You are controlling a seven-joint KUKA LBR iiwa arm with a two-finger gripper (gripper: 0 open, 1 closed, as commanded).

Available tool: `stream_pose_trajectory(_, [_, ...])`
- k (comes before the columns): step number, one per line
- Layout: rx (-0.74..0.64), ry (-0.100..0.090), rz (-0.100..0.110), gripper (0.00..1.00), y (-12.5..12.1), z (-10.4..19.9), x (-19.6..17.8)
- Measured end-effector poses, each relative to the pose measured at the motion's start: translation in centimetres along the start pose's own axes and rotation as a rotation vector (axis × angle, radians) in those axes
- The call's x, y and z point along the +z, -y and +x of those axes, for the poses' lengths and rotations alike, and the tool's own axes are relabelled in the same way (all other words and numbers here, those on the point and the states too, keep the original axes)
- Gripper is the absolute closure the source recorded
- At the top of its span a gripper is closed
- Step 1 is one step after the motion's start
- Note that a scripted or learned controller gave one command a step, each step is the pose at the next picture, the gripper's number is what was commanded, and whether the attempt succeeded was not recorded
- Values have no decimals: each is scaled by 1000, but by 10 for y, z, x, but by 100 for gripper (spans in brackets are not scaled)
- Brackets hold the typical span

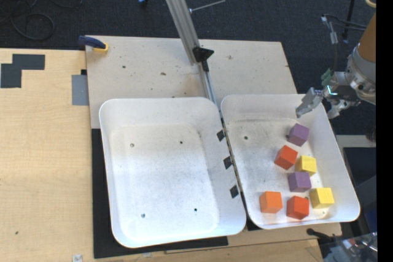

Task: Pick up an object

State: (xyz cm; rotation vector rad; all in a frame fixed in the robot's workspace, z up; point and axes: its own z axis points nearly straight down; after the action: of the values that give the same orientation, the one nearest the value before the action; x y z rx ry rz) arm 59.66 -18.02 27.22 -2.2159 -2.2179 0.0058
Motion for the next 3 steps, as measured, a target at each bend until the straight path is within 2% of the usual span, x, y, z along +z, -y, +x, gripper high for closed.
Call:
stream_pose_trajectory(1, [-1, 1, -4, 0, -1, 0, -2])
stream_pose_trajectory(2, [2, 1, 0, 0, 1, -8, 46])
stream_pose_trajectory(3, [1, -1, 3, 0, 3, -2, 109])
